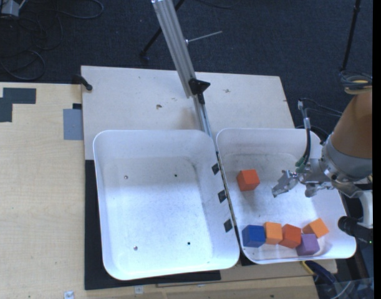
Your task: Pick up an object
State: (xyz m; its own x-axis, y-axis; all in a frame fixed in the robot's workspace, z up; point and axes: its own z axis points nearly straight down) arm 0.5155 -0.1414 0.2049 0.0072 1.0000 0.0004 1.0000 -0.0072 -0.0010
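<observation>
Arm (355,129) appearance, ref. right bin (265,139): wide orange band w/ grey section below it, seen above bin's right rim. Wrist was grey metal, cluttered w/ small brackets and fittings. Thin dark cable ran up from wrist past bin's far right corner. Gripper (282,187) was silver-grey, small, over bin's mid-floor. White block-shaped part hung outside bin's right rim.

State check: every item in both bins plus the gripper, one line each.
gripper: over right bin, nothing visibly held
lone orange cube: flat on bin floor, apart from others
blue cube: front row, left end
purple cube: front row, right
left bin: holds no blocks
</observation>
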